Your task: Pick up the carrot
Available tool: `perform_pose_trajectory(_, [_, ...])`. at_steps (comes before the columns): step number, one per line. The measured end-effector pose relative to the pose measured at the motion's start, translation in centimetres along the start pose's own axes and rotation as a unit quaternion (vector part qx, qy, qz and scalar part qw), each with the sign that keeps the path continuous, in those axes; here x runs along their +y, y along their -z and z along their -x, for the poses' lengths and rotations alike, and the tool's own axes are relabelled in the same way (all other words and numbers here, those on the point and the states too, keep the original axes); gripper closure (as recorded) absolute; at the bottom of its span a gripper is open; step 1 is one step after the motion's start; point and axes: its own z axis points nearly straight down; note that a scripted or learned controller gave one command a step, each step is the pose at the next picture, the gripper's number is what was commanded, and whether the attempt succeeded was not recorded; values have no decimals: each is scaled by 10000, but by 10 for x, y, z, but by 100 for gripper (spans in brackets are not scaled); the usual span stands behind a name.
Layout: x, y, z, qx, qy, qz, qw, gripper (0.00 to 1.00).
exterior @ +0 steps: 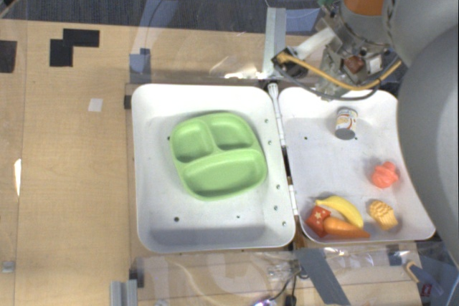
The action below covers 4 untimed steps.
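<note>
The carrot point(346, 228) is orange and lies flat in the near corner of the right bin point(315, 154), close to its front rim. A yellow banana point(341, 209) rests just behind it and a small red fruit point(318, 217) touches its left end. My gripper point(347, 70) hangs at the far edge of the right bin, well away from the carrot and above a small can point(346, 122). The wrist and its cables hide the gripper's tips.
A green divided plate point(217, 154) sits in the left bin point(154, 190). In the right bin, a yellow lumpy toy point(382, 213) lies right of the carrot and a red-orange fruit point(385, 174) sits farther back. The arm's grey body point(430, 104) covers the bin's right side.
</note>
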Motion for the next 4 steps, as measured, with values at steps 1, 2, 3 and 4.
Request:
perform_pose_trajectory(1, [66,-20,40,6,-800,-1,9968,100])
perform_pose_trajectory(2, [65,-10,38,11,-755,0,9971,100])
perform_pose_trajectory(3, [78,76,14,26,-1169,6,9931,100])
perform_pose_trajectory(4, [78,87,13,39,-1157,7,9933,100])
